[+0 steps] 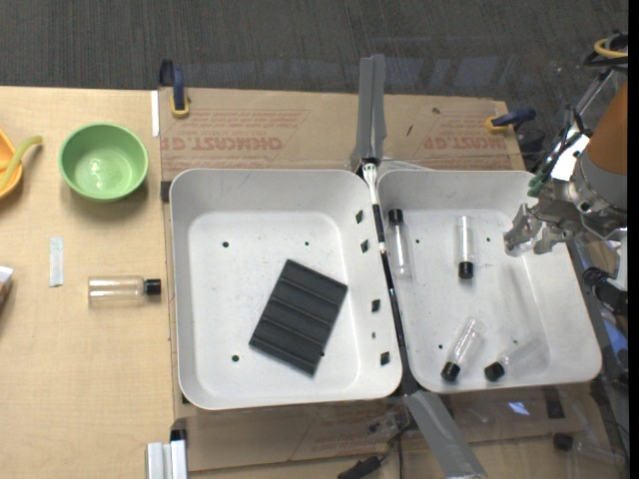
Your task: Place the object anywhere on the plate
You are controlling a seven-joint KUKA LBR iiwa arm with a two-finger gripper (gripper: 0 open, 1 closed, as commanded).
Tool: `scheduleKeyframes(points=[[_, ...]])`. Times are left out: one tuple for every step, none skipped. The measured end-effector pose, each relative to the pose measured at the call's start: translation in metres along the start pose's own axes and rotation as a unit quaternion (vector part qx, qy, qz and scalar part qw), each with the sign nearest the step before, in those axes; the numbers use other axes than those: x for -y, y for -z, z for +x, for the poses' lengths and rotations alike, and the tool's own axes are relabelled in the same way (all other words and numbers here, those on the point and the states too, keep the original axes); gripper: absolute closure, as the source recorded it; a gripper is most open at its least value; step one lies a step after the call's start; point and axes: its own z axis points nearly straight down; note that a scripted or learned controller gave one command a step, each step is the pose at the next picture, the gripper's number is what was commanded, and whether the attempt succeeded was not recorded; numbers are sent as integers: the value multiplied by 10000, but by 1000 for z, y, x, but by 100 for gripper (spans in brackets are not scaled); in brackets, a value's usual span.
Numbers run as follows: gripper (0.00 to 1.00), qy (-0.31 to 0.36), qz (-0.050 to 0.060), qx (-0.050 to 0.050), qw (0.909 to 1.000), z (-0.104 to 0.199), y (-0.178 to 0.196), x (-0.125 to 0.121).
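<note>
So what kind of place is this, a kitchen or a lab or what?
Most likely a robotics lab or test bench, not a kitchen. Two white bins sit side by side on cardboard clamped to a bench, a robot arm reaches in over the right bin, and clear vials lie scattered there as practice objects.

Two white bins (pixel 190 267), one dark ridged plate (pixel 299 316), five clear bottles (pixel 463 245) (four binned), one green bowl (pixel 104 162).
</note>
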Motion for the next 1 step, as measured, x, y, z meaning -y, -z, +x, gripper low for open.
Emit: scheduleKeyframes(points=[[100, 1401, -6, 5, 9901, 63, 6, -86]])
